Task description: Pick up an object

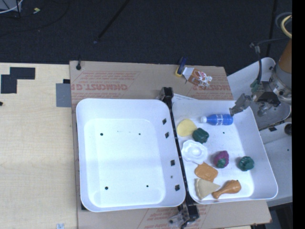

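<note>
The right bin point(263, 147) holds several small items. A blue bottle point(217, 119) lies on its side near the far edge. Close to it are a yellow piece point(186, 127) and a dark green piece point(200, 135). A white piece point(194, 151), a purple piece point(220, 159) and a green piece point(246, 163) lie in the middle. An orange piece point(206, 171), a beige wedge point(203, 189) and a tan drumstick point(228, 189) are at the near edge. My gripper point(251, 107) hangs over the bin's far right corner, just right of the bottle, open with nothing between its fingers.
The left bin point(86, 151) stands beside the right one, with a black divider point(172, 142) between them. Both rest on a cardboard sheet point(124, 82). A small printed packet point(198, 78) and a blue-yellow clip point(180, 67) lie behind the right bin.
</note>
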